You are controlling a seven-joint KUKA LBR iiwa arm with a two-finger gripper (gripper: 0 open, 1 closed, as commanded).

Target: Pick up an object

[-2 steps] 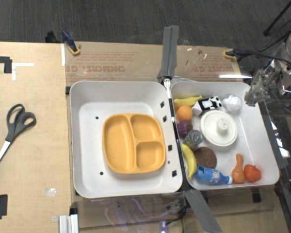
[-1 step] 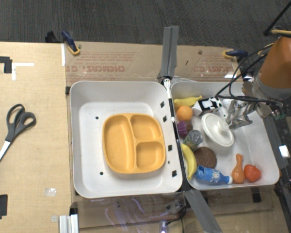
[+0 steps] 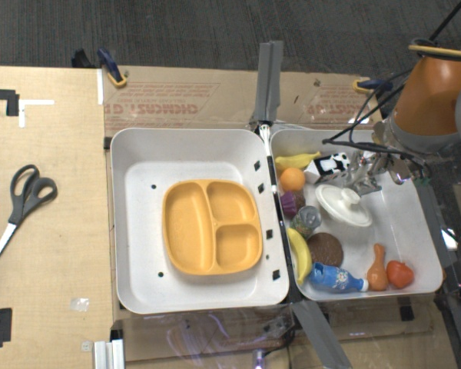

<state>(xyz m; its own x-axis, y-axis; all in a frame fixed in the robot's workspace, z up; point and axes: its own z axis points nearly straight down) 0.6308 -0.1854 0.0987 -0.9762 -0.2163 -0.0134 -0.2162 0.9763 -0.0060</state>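
My gripper [image 3: 363, 177] hangs low over the back of the right bin [image 3: 415, 206], below the orange band of the arm. It sits just above a white dish [image 3: 343, 204] and right of a black-and-white toy [image 3: 334, 164]. Other items in the right bin are a small orange [image 3: 292, 179], a yellow banana [image 3: 298, 254], a brown ball [image 3: 324, 248], a blue bottle [image 3: 336, 278], an orange gourd [image 3: 378, 267] and a red tomato [image 3: 399, 274]. I see nothing lifted off the bin floor.
The left bin [image 3: 131, 206] holds a yellow divided tray [image 3: 213, 226]. A second yellow fruit [image 3: 298, 161], a purple piece [image 3: 290, 203] and a grey object [image 3: 307, 218] crowd the right bin's left wall. Scissors [image 3: 19, 202] lie on the bench at far left.
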